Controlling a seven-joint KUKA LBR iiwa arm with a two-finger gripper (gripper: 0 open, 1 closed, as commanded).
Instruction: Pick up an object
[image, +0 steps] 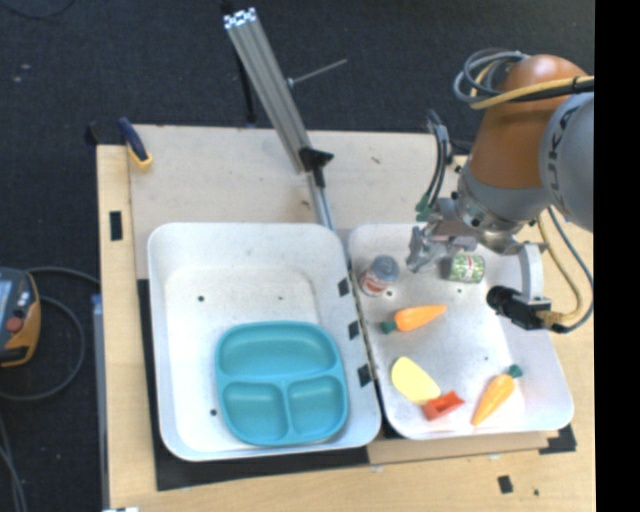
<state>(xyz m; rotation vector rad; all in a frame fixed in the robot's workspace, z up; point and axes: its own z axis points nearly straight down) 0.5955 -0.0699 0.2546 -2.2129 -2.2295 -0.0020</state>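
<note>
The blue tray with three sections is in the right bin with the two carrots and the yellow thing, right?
Not quite. The camera view shows the blue tray lying in the left bin, by itself. The two carrots and the yellow thing are in the right bin.

Two bins sit side by side on the bench. The left bin (180, 250) holds a divided tray (282, 382) toward its near side. In the right bin (545, 395), a small can (380, 274) lies far left, one toy carrot (418, 318) mid-bin, another toy carrot (494, 396) near right, and a lemon-shaped piece (412, 379) nearer the front.
</note>
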